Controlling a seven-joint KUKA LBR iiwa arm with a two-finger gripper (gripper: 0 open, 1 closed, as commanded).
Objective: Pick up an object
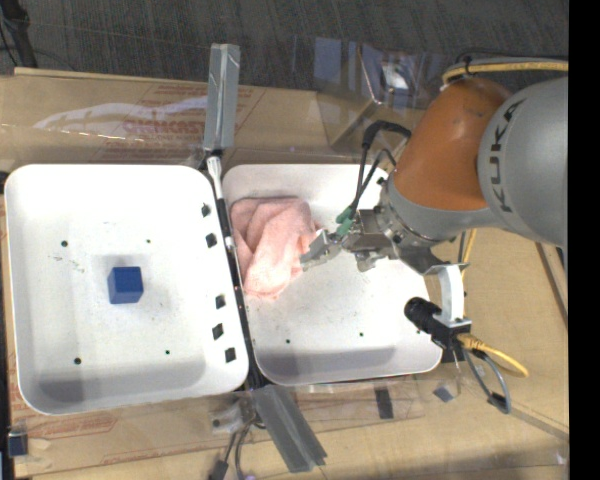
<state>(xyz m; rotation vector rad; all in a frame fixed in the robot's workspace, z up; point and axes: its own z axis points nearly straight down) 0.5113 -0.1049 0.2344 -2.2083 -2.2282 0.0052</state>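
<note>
Hand (318,248) at pink cloth (270,243), right bin (380,353), cardboard bench (100,108)

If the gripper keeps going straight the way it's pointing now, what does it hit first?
Most likely the pink cloth in the right bin. The gripper points toward the view's left, its tip at the cloth's edge; height above it is unclear.

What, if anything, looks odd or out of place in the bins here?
Nothing looks spilled or damaged. The pink cloth lies crumpled against the left wall of the right bin, bunched rather than flat. The gripper sits at the cloth's right edge. The blue cube rests alone in the left bin.
</note>
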